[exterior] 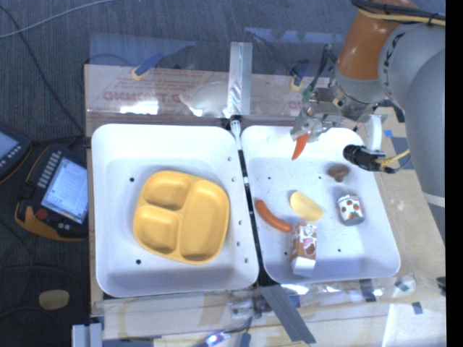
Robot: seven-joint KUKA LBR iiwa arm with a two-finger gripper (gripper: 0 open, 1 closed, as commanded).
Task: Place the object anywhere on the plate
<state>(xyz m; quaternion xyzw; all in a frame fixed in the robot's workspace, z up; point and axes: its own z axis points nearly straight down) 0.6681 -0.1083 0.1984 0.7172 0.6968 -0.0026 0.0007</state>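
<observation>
The yellow plate [181, 215] lay in the left bin [108, 150], well away to the left of the fingers and lower in the view, its three compartments bare. The divider between the bins stood between it and the gripper.

In the right bin [383, 259], below the fingers, were an orange sausage [273, 216], a small carton [304, 247] lying on its side, a pale yellow chip-like piece [307, 206], a little cup with red spots [350, 210] and a brown lump [338, 171].

The gripper [309, 130] hung over the upper edge of the right bin, and a small orange carrot [299, 147] hung from it, its top end pinched between the fingers, which stood narrow around it, its point hanging down and slightly left of them. It seemed clear of the bin floor, though the view did not settle that.

The carrot looked like a light toy piece, probably stiff plastic with a smooth, tapered skin. That taper would make it apt to slide out downward, and a hold so near one end would let it swing during the carry. A firmer hold would sit at the thicker part, across its width. Being light and hard, it would likely bounce or roll if dropped from height, so a low release over one of the plate's hollows seemed wiser.
</observation>
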